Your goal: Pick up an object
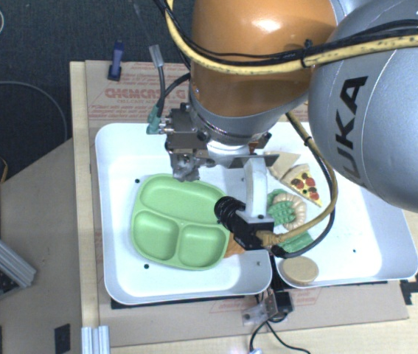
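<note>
Hanging low at the plate's point(172, 227) 12 o'clock rim, the claw point(186, 169) sits where a thin raised edge gives it something to pinch. That reads as the reason for the low, close pose: a wide flat dish offers no other hold. The plate, green and split into three wells, lies flat in the left bin point(116, 198), filling its middle and reaching toward 5 o'clock.

The right bin point(371, 234) has smaller pieces crowded on its left side under the arm point(385, 94):
- a pizza point(302, 181) at about 10 o'clock
- a green ridged piece point(286, 210) just below it
- a tan disc point(299, 270) at 7 o'clock, against the wall

These are well shadowed by the wrist, so the plate looks like the likelier target.

The claw's tip meets or nearly meets the rim. The slant hides whether there is contact, and I cannot tell how far open the claw is. Nothing is visibly gripped, so I judge the pick not yet made.
</note>
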Robot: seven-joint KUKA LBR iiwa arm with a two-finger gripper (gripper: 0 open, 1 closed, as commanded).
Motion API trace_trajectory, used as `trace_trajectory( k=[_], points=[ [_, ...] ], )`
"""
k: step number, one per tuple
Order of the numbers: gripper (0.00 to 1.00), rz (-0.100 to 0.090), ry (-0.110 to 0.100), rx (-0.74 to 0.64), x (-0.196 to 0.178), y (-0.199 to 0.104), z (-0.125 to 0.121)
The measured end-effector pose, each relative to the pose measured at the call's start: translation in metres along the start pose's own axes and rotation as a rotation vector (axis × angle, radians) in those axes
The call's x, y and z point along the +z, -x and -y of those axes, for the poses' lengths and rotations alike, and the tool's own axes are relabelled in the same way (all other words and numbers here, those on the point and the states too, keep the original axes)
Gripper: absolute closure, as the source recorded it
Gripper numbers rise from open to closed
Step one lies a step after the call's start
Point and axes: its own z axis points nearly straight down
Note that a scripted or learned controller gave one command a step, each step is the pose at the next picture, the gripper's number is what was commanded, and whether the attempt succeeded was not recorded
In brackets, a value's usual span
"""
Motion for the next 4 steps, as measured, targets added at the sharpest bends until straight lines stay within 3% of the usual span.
trace_trajectory(
  k=[1, 2, 3, 4],
  points=[
    [1.00, 0.004, -0.005, 0.008, 0.107, 0.032, 0.000],
    [1.00, 0.000, 0.008, 0.009, 0.129, 0.058, -0.048],
    [1.00, -0.010, 0.019, -0.003, 0.005, 0.027, -0.001],
    [1.00, 0.001, -0.001, 0.009, 0.067, 0.069, -0.001]
  ],
)
